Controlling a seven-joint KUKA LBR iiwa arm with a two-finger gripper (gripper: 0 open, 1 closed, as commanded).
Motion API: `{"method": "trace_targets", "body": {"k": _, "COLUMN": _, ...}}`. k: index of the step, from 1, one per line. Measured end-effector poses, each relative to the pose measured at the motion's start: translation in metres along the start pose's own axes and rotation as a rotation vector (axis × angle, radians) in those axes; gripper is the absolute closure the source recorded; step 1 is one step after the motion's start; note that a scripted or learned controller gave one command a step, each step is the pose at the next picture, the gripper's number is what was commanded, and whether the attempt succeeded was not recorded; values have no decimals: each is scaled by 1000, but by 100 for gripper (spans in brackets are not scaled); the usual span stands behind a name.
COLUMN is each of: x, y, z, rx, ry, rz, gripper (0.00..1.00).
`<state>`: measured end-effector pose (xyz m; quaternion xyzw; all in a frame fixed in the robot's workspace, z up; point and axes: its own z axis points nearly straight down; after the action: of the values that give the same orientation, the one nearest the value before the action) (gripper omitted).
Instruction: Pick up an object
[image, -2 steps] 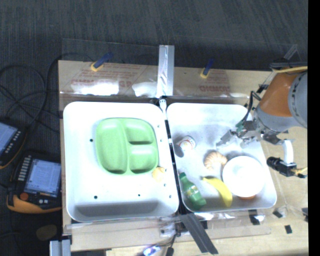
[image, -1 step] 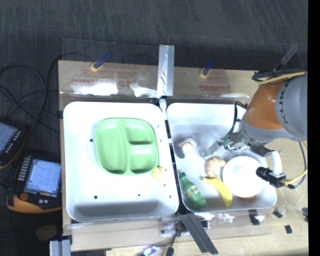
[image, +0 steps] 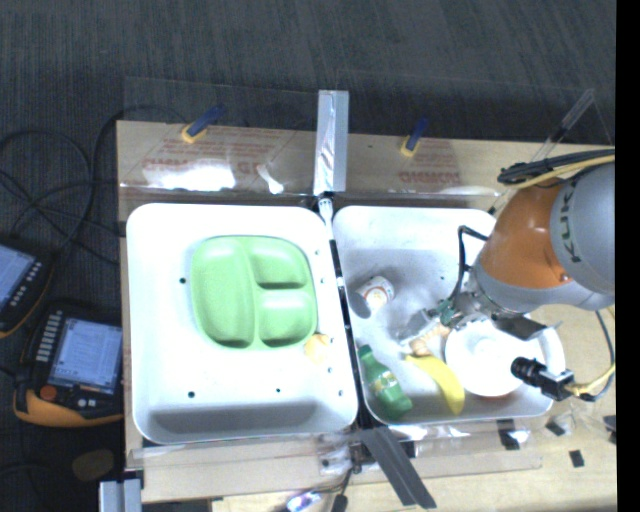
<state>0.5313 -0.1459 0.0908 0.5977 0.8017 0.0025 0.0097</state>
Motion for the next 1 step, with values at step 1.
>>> {"method": "trace_targets", "body": {"k": 1, "x": 1, "y": 1, "z": -8, "rx": 1, "ry": 3, "rz": -1, "gripper": 100}}
